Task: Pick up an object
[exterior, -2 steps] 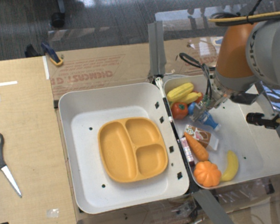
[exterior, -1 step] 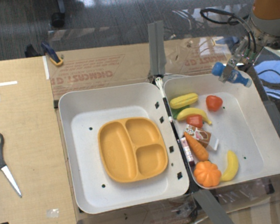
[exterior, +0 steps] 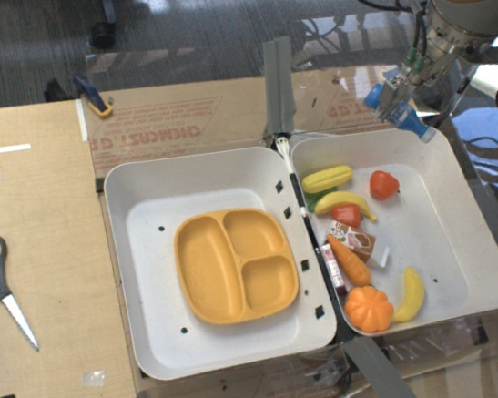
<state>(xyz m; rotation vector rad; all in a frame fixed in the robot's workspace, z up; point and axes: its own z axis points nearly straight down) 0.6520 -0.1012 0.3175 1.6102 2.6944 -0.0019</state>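
Camera view puts the pincer [exterior: 399,106] above the right bin's [exterior: 471,208] far corner (whether clenched or released I cannot tell), well apart from the toy tomato [exterior: 383,185] and bananas inside, so approach seems underway; descending over one comes next.

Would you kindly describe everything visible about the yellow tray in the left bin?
The yellow tray looks like smooth moulded plastic, roughly square with rounded corners. It has three compartments: one long one on its left side and two smaller ones on its right. It lies flat, slightly rotated, near the middle of the left bin, with nothing in it.
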